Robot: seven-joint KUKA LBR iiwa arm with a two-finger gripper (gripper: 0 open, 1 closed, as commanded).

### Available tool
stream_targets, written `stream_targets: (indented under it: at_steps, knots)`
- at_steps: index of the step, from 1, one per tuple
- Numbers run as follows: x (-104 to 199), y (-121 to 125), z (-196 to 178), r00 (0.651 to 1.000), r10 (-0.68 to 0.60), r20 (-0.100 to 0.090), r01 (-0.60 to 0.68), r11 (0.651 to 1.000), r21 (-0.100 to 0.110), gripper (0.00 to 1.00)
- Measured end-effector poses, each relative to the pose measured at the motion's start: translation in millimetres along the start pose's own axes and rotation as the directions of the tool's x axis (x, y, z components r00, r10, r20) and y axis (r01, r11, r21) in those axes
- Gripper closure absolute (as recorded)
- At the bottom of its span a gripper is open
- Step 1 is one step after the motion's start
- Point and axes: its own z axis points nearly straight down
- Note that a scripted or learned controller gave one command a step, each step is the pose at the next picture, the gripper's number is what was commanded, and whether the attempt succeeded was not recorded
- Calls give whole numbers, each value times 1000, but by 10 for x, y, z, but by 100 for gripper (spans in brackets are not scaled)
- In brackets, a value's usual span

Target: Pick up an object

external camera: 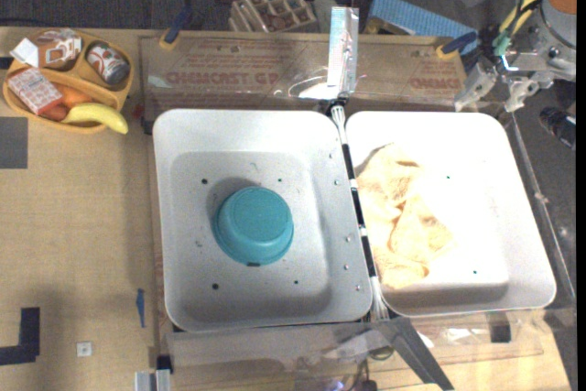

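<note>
bowl [255, 225] sits in left bin [183, 151], well apart from end effector [494, 87].

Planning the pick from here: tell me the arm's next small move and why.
Probably bring the gripper down and left over the right bin, toward the yellow cloth. The gripper sits above the bin's far right corner, away from both objects, and the cloth lies nearer than the teal bowl in the left bin.

1 fixed camera looks down aslant on 2 bins [174, 142].
</note>
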Motion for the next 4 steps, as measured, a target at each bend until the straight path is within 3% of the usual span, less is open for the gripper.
stream_targets:
  at_steps: [1,2,3,4]
  knots:
    - [371,-214,1392,999,-46,0,46,999,0,0]
    - [637,-963,1858,982,-190,3,190,982,-14,0]
    - [626,-950,1751,983,-185,3,185,983,-19,100]
    - [624,-951,1751,983,-185,3,185,983,-19,0]
